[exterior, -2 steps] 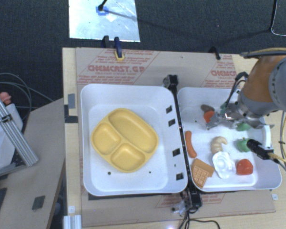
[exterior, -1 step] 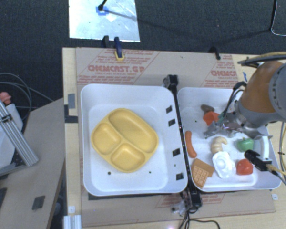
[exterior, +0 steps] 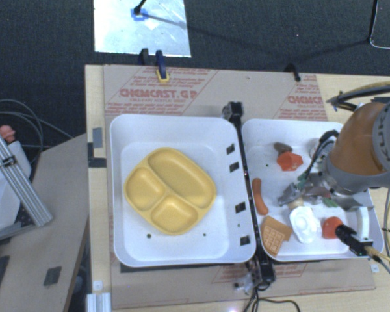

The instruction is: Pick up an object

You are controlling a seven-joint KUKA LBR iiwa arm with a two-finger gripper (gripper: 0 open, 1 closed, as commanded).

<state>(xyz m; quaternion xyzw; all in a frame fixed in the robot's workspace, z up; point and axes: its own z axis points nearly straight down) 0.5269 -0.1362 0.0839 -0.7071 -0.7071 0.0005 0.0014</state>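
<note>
Camera view: looking down on two white bins side by side; the arm comes in from the right.
Left bin (exterior: 127, 239): holds a yellow divided plate (exterior: 170, 190), well apart from the arm.
Right bin (exterior: 260, 135): holds the small food items and the arm's working end.
Sausage (exterior: 259, 195): lies by the bin's left wall, long axis running roughly top to bottom of the view.
Waffle (exterior: 275, 233): in the lower left corner, just below the sausage.
Red piece (exterior: 289, 161): up and to the left of the gripper, with a small brown bit just above it.
Gripper (exterior: 292, 192): low over the bin's middle, pointing left; whether it is spread or clenched cannot be told, and nothing is seen between its tips.
White egg (exterior: 303, 223): the nearest item, just below the gripper.
Tomato (exterior: 331, 227): beside the egg, to its right.
Key relation: judged from this, the egg lies down the view from the tips, the sausage farther to their left.
</note>
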